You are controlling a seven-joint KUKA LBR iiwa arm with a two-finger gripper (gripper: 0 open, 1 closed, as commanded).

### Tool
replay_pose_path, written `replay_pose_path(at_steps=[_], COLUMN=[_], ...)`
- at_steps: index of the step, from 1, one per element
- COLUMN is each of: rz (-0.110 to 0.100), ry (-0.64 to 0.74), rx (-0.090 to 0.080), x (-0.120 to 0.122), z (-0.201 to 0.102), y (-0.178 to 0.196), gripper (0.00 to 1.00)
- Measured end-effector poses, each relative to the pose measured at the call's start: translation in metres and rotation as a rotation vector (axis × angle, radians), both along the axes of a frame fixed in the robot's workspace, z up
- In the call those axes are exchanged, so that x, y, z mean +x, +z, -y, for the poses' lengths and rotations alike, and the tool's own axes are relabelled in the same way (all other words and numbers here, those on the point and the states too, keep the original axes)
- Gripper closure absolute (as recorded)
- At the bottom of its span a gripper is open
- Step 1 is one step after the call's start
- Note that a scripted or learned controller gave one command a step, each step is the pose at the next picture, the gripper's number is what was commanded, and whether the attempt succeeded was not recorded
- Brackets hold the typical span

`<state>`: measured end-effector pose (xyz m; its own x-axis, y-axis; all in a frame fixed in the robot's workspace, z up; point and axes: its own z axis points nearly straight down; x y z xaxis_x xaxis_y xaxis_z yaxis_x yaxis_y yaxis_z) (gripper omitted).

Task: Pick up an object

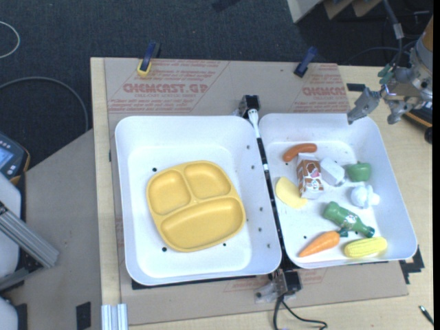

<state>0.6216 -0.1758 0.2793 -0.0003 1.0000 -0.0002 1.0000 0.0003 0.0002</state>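
A robot arm is reaching in from the right of a bench holding two shallow white bins side by side. Its gripper (377, 110) is hovering above the far right corner of the right bin (395, 184), with two grey fingers spread apart and nothing between them. The left bin (130, 184) is holding a yellow divided plate (196, 205). The right bin is holding the toys to choose from: a small sausage (300, 151) near the far side, a red and white carton (309, 176) just below it, a yellow banana piece (289, 192) beside the carton, a green pepper (358, 171), a white bulb-like item (362, 197), a green bottle (347, 219), a carrot (320, 243) and a corn cob (364, 247) at the near edge. The task seems to be at its approach step, with nothing lifted yet. The next move is likely calling for the open gripper to travel over one toy and descend around it, avoiding its close neighbours.
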Motion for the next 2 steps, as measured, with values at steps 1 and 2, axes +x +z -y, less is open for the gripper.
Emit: replay_pose_path(at_steps=[1, 2], rz=[-0.010, -0.005], ry=[0.006, 0.007], rx=[0.005, 0.004], x=[-0.030, -0.007], z=[-0.068, -0.135], y=[-0.070, -0.096], gripper=[0.00, 0.00])
